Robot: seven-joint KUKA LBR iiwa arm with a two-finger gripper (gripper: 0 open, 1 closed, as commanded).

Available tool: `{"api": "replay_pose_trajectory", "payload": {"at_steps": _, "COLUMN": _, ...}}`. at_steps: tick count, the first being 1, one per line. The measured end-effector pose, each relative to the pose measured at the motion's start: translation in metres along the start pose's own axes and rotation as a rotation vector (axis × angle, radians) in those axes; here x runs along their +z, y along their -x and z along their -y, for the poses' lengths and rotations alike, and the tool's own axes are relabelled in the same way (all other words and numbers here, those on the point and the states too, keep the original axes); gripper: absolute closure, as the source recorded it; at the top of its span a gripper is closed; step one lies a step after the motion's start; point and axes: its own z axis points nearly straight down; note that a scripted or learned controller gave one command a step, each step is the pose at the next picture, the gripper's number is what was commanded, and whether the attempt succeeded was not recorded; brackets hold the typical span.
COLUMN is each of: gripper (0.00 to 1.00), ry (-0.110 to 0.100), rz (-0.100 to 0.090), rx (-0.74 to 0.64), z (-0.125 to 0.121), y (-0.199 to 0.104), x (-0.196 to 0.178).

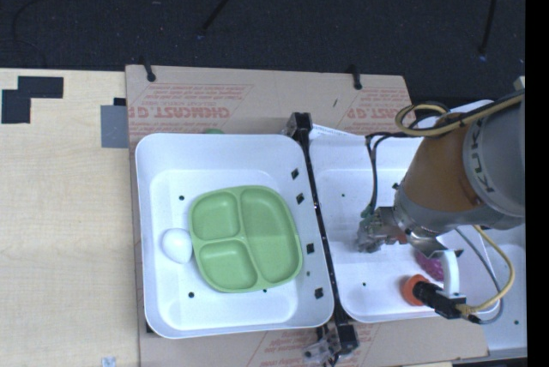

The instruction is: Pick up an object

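Over right bin (352, 185): gripper (371, 237) low (green plate (244, 238) in left bin (163, 177)).

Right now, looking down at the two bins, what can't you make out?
A pink object in the right white bin: camera view, mostly hidden under the grey and orange arm, shape unclear.
Anything beneath the gripper: covered by the wrist, blurred.
A green sliver behind the left white bin: cut off by its far rim.
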Motion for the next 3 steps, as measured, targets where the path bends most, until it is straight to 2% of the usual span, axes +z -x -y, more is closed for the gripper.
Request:
{"api": "replay_pose_trajectory", "payload": {"at_steps": 2, "gripper": 1.00, "ry": 0.005, "rz": 0.001, "rx": -0.008, "z": -0.003, "y": 0.001, "x": -0.123}}
{"api": "replay_pose_trajectory", "payload": {"at_steps": 3, "gripper": 1.00, "ry": 0.001, "rz": 0.001, "rx": -0.008, "z": -0.003, "y": 0.002, "x": -0.139}}
